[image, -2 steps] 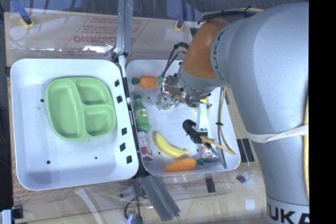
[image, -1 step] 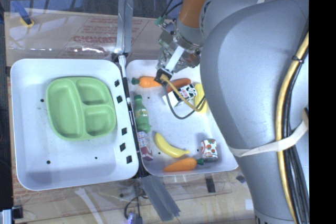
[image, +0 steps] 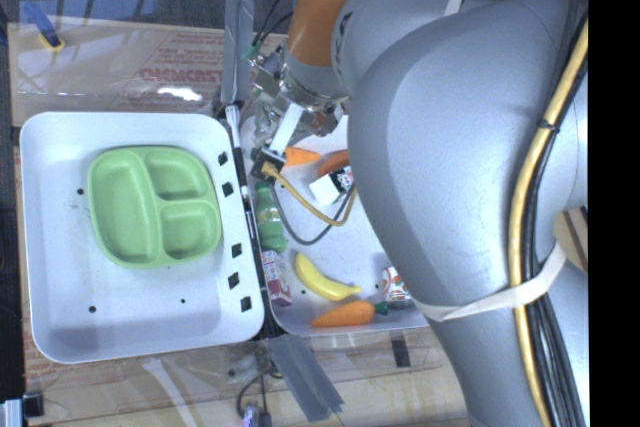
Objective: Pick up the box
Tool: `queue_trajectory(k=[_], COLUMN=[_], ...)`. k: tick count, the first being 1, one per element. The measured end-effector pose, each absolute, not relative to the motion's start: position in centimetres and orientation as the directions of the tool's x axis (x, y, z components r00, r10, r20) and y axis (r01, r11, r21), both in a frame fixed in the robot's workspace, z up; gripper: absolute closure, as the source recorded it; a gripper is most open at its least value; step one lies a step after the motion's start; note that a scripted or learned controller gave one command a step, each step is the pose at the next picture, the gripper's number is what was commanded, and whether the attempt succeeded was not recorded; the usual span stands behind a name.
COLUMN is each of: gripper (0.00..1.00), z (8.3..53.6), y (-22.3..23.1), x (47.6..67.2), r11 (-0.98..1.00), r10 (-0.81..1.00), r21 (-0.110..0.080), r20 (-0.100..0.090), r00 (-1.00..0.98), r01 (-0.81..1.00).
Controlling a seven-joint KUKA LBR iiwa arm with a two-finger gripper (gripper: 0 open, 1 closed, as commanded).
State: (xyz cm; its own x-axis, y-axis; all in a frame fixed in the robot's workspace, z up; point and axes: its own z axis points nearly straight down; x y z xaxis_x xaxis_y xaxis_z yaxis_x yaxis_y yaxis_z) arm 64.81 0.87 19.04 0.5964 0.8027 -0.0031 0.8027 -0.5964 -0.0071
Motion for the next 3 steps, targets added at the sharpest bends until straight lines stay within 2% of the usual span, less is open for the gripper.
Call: queue_trajectory(k=[1, 2, 3], gripper=[1.00, 1.00, 1.00], z=[19.0, 19.0, 19.1], y=[-4.4, 0.7, 8.1], x=[64.0, 63.0, 64.7], r11=[-0.704, -0.661, -0.662], r10=[0.710, 0.750, 0.750], r21=[-0.009, -0.008, -0.004], r20=[-0.006, -0.004, -0.002], r00=[0.704, 0.661, 0.662], r01=[0.710, 0.750, 0.750])
